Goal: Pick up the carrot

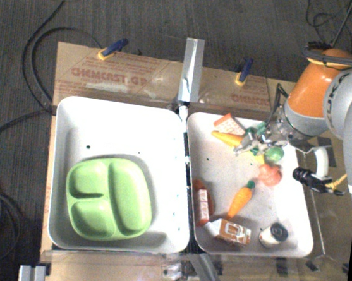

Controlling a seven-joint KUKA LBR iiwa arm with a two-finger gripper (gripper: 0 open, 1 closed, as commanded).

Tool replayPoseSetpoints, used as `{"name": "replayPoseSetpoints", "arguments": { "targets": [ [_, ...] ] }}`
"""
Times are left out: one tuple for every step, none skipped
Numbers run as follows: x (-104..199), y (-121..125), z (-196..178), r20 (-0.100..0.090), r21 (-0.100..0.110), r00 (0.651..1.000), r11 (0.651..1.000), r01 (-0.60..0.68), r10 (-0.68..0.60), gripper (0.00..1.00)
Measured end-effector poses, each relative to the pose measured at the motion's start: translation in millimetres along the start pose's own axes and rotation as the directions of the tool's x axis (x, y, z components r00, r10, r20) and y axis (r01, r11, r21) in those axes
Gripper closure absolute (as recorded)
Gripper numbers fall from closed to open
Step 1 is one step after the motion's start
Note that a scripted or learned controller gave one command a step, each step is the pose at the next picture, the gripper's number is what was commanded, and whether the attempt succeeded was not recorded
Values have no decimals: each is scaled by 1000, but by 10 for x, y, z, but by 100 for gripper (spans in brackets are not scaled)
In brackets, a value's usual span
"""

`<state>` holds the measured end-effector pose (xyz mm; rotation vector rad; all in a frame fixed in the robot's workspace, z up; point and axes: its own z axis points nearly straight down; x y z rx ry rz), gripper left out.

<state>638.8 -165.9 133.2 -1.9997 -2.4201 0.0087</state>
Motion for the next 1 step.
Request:
{"name": "replayPoseSetpoints", "arguments": {
  "targets": [
    [307, -135, -1266, 2, -5, 976, 976, 218, -218, 100]
  ]
}}
